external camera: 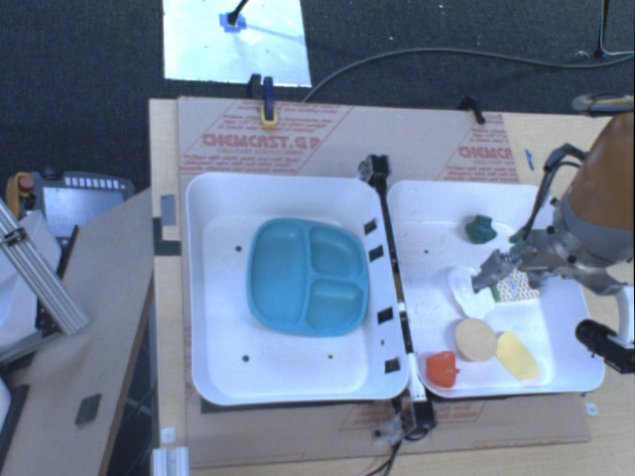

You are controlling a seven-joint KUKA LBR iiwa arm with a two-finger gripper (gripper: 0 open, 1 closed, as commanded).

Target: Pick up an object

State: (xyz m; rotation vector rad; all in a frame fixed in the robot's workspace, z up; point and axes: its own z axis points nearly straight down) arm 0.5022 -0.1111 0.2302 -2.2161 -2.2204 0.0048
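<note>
My gripper point(493, 269) hangs over the middle of the right bin point(566, 206), reaching in from the right. Just below it lie a white flat piece point(463, 291) and a small speckled item point(515, 288), partly hidden by the gripper. A dark green object point(481, 229) sits further back in the same bin. Along the front of this bin lie a tan round object point(475, 339), a yellow oblong object point(517, 355) and a red object point(442, 368). I see nothing lifted off the bin floor.
The left bin point(213, 266) holds a blue divided plate point(308, 276). A black divider point(389, 266) runs between the two bins. The grey arm with its orange band point(605, 181) crosses the right bin's far side.
</note>
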